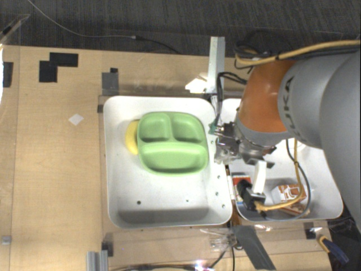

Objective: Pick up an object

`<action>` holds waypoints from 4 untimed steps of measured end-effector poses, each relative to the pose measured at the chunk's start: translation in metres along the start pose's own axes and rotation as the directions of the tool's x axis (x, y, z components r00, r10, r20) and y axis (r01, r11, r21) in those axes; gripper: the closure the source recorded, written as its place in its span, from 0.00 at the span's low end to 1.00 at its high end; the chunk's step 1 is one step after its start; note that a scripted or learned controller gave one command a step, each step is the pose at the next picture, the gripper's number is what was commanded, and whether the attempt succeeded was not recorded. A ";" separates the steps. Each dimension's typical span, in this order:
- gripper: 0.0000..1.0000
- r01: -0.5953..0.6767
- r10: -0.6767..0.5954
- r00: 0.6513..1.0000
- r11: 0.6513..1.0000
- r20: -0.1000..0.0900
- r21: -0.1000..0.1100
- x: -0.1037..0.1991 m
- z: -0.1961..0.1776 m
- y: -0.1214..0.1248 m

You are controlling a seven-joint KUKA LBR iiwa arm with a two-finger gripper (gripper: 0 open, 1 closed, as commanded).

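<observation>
A green divided plate [171,141] lies in the left bin [163,205], toward its back. A yellow thing [131,138] pokes out from under the plate's left edge. My gripper [230,149] hangs over the left side of the right bin [327,205], close to the wall between the two bins. The grey and orange arm covers it from above. A small orange, white and brown object [290,193] lies in the right bin's front part, to the right of the gripper. A bit of red [243,180] shows just below the wrist.
The arm covers most of the right bin. A metal post [216,61] stands behind the gap between the bins. Wooden bench [51,168] stretches to the left of the bins, with black marks [56,65] at its back left.
</observation>
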State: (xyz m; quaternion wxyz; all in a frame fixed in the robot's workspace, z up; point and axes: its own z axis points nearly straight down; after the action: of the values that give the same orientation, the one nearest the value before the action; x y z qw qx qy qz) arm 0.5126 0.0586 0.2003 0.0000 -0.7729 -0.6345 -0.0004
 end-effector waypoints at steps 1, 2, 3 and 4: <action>1.00 -0.254 0.254 0.967 0.967 -0.001 -0.002 0.026 -0.105 0.026; 1.00 -0.615 0.615 0.788 0.788 -0.001 -0.001 0.089 -0.055 0.134; 1.00 -0.616 0.616 0.787 0.787 -0.001 0.000 0.008 -0.063 0.066; 1.00 -0.728 0.728 0.686 0.686 0.000 0.000 -0.102 -0.073 0.044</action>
State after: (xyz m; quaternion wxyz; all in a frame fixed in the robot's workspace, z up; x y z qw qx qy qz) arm 0.5362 -0.0497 0.2732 0.0003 -0.9611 -0.2761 -0.0005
